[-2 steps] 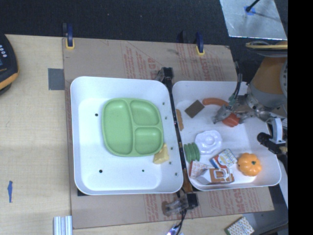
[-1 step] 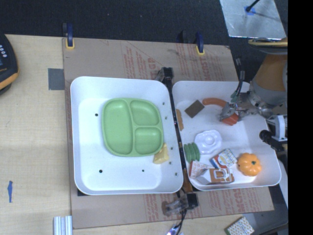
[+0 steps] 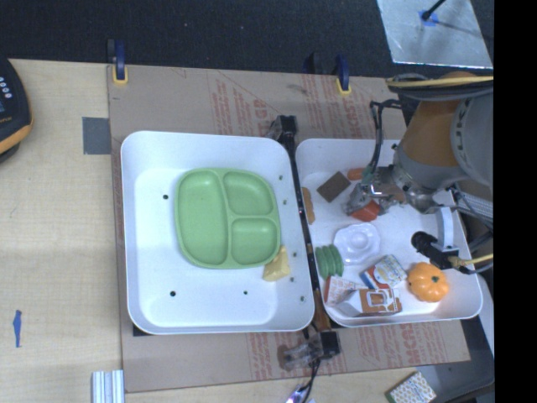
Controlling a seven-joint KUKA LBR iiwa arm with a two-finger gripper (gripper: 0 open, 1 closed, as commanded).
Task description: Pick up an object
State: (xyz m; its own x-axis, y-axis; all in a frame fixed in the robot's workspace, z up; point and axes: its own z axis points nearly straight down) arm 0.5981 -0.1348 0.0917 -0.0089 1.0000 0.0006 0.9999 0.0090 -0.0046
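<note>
My gripper point(image 3: 367, 196) is down in the right bin point(image 3: 470, 305), at its upper middle. Directly under and just in front of it lies a small red-orange object point(image 3: 366, 213), partly covered by the metal tip. A brown block point(image 3: 332, 185) sits just to the gripper's left. In front of the gripper stands a clear plastic cup point(image 3: 357, 242). Further forward are a green ribbed piece point(image 3: 328, 261), a few printed packets point(image 3: 373, 288) and a small orange pumpkin point(image 3: 429, 282).
The left bin point(image 3: 143, 225) holds a green divided plate point(image 3: 226, 217) and a yellow scrap point(image 3: 277, 265) by its right wall. A tan piece point(image 3: 307, 206) leans against the right bin's left wall. The arm's grey body point(image 3: 445, 154) hangs over the right bin's far right.
</note>
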